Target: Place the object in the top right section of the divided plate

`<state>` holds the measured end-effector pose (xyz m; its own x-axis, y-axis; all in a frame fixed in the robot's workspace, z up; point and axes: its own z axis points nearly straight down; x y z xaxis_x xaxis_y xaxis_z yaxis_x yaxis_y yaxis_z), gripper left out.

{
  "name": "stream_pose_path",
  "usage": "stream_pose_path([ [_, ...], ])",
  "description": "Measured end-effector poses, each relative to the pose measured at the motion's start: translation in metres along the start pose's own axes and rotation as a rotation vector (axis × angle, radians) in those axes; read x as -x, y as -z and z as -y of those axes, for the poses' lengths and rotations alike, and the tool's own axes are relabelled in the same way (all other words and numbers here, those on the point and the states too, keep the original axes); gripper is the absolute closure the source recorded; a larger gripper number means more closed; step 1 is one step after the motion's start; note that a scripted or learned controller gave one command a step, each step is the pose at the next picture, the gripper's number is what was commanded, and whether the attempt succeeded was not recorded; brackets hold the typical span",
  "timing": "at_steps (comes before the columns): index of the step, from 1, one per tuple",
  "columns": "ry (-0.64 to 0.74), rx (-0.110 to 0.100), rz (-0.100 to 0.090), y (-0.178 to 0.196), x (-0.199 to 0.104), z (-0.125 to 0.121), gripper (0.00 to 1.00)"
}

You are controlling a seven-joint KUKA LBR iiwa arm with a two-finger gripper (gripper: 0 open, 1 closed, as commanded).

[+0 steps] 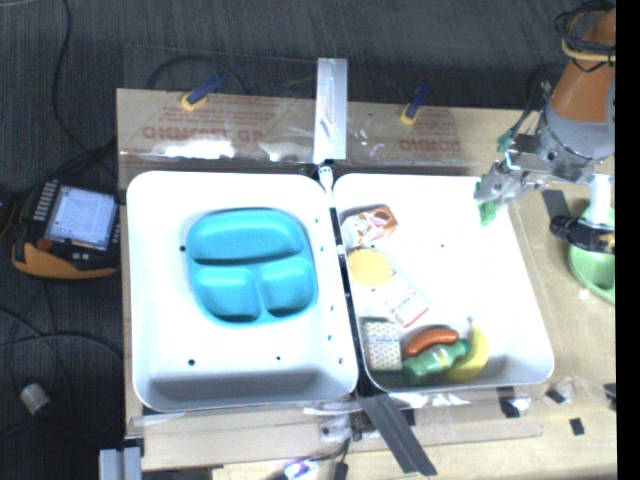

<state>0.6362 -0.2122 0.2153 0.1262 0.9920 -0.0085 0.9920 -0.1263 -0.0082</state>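
A blue divided plate (250, 265) lies in the left bin (160, 358), with one long section at the top and two smaller ones below. The right bin (500, 298) holds the loose objects: a printed packet (368, 224), a yellow round piece (366, 267), a white-and-red packet (405, 304), a patterned square (380, 345), a red sausage (430, 340), a green item (432, 362) and a yellow banana (474, 354). My gripper (492, 200) hangs over the right bin's upper right corner, far from these objects; its green-tipped fingers point down.
A handheld device with a lit screen (78, 220) sits on the floor to the left. A green bowl (598, 264) stands to the right of the bins. Clamps hold a plastic sheet (240, 133) behind the bins.
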Motion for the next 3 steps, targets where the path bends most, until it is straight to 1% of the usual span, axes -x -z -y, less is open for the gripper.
stream_pose_path([
  [1, 0.410, 0.006, -0.010, -0.119, -0.028, 0.009, 1.00],
  [2, 0.528, -0.008, -0.002, -0.125, -0.063, -0.022, 1.00],
  [3, 0.382, 0.006, 0.000, -0.125, -0.074, -0.014, 1.00],
])
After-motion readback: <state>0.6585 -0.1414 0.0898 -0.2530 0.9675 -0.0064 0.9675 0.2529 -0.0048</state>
